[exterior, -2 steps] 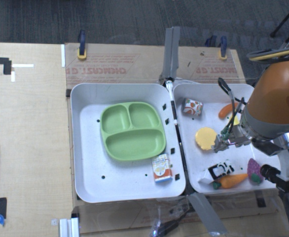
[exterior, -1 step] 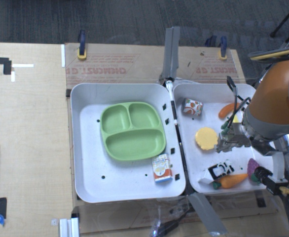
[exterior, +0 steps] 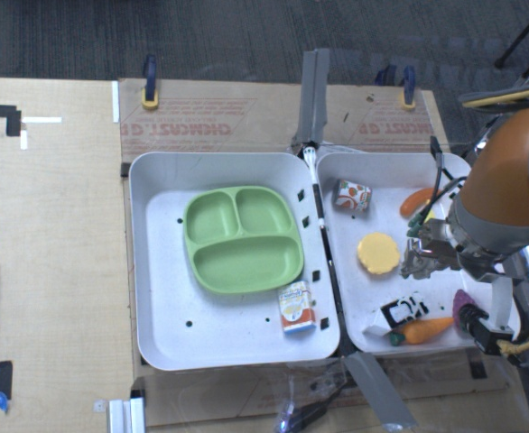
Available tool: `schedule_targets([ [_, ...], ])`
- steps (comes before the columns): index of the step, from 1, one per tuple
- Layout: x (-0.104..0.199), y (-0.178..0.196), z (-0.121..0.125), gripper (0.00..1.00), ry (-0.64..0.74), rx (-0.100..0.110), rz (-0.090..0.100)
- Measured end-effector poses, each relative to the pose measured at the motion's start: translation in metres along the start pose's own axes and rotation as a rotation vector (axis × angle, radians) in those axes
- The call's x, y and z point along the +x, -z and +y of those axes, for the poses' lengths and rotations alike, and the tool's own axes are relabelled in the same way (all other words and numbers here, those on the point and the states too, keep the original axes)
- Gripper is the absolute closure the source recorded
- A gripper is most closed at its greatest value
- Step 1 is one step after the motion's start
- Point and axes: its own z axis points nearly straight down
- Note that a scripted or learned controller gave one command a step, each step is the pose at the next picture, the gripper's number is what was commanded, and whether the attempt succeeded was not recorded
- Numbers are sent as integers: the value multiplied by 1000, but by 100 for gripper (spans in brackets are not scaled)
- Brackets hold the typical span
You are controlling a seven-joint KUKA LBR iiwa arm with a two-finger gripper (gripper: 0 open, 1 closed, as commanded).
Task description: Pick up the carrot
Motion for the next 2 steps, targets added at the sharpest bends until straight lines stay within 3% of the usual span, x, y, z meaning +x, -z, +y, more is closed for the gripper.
schedule_targets([
  [1, 15, 0, -2, 100, 247, -1, 0],
  [2, 30, 0, -4, 100, 193, -2, 0],
])
